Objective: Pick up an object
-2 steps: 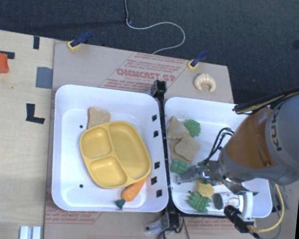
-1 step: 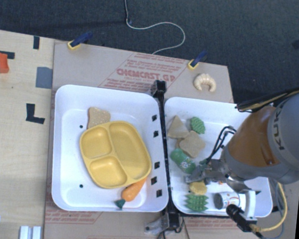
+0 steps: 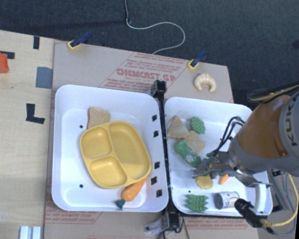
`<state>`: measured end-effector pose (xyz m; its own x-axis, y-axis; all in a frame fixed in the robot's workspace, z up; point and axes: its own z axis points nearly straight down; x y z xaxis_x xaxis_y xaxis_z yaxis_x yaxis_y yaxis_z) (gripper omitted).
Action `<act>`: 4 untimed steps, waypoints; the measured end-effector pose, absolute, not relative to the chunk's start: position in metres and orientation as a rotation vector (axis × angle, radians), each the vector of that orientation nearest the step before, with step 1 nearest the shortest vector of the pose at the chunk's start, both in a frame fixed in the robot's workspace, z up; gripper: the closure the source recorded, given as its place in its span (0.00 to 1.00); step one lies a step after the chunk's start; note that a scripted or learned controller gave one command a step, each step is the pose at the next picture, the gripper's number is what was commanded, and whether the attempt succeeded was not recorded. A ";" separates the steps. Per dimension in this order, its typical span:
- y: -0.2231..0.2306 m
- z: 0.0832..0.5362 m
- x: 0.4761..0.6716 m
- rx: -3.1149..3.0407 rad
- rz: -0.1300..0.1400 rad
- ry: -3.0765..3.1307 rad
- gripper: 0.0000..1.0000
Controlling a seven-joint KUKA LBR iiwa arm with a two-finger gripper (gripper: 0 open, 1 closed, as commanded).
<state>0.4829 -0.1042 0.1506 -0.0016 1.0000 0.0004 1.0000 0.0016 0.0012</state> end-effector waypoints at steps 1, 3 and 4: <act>-0.100 0.195 0.489 2.218 0.001 2.223 1.00; -0.075 0.222 0.542 2.215 0.001 2.227 1.00; -0.039 0.213 0.577 2.216 0.000 2.229 1.00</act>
<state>0.5766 -0.0385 0.2131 -0.0059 1.0000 0.0009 1.0000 0.0059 -0.0008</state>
